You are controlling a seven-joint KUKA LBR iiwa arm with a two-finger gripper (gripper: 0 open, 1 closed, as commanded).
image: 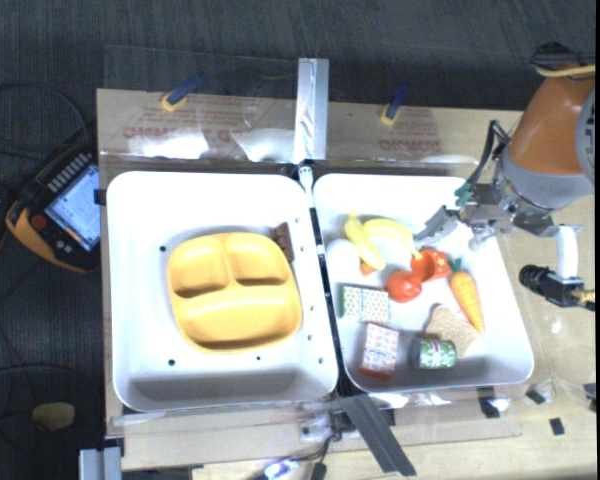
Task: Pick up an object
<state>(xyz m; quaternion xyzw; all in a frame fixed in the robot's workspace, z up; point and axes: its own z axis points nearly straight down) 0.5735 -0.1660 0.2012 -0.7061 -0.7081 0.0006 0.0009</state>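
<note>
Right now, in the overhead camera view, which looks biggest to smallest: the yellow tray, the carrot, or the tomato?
1. Yellow tray, by far the largest.
2. Carrot.
3. Tomato, a little smaller than the carrot.

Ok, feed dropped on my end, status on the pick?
Gripper over right bin, beside red pepper. Nothing between fingers. Banana, tomato, carrot crowd the pepper.
</note>
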